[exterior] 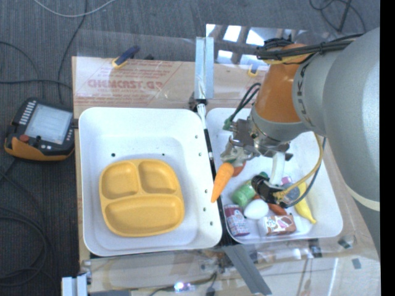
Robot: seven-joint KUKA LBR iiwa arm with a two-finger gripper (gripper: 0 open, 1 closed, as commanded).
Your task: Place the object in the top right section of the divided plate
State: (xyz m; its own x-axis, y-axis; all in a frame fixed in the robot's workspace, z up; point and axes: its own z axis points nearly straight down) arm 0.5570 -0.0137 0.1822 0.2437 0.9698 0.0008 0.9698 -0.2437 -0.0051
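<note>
**Carrot's up, plate not loaded yet**

Starting closest to the camera: the yellow plastic divided plate (142, 197) sits in the left white bin (92, 128), with all three sections bare, so the drop-off part hasn't happened. Its top right section is the small one nearest the middle of the desk.

Next door, the front of the right white bin (330, 224) has a pile of toy food: a green pepper-looking thing (243, 194), a white egg (256, 209), a yellow banana (305, 208) and a couple of small cans (236, 219).

A bit further back, the orange toy carrot (221, 181) hangs tip-down right over the rims where the two bins meet. Its top end looks pinched in the tool (235, 160), so I'd call that closed on the carrot.

My read: pickup done, carry underway. What's left is moving left over the plate, lowering into that top right section, and letting go.

Further back is the arm's orange band (281, 94).
</note>
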